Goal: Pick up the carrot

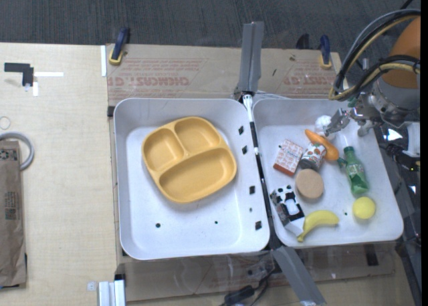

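The orange carrot (321, 143) lies tilted in the upper middle of the right bin (281, 121), its lower end against a small dark can (312, 158). My gripper (348, 121) hangs over that bin's upper right corner, just up and to the right of the carrot, with a small white object (326, 123) between them. Nothing shows in the gripper's grasp, and the wrist hardware hides how it stands.
Around the carrot lie a red-and-white box (289, 157), a brown round disc (309, 184), a green bottle (354, 172), a lemon (364, 208), a banana (318, 222) and a black-and-white item (286, 204). The left bin (134, 224) holds a yellow divided plate (190, 159).
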Robot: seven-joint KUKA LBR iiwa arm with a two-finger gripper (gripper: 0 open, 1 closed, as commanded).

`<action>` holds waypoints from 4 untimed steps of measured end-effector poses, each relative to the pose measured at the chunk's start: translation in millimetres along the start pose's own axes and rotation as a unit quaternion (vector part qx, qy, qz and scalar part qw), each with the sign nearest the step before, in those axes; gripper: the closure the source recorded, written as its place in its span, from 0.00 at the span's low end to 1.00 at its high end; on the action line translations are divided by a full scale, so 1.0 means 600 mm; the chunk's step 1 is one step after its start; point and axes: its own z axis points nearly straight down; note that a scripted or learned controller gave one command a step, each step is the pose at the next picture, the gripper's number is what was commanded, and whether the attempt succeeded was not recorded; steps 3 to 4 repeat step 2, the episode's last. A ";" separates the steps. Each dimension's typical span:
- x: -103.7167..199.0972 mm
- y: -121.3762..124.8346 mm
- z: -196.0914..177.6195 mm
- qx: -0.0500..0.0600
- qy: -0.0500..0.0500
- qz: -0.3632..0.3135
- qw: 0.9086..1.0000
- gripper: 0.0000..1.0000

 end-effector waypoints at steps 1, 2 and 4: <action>0.077 -0.022 0.057 0.002 0.000 -0.020 1.000 0.00; 0.076 -0.021 0.041 0.001 -0.001 -0.020 1.000 1.00; 0.076 -0.021 0.041 0.001 -0.001 -0.020 1.000 1.00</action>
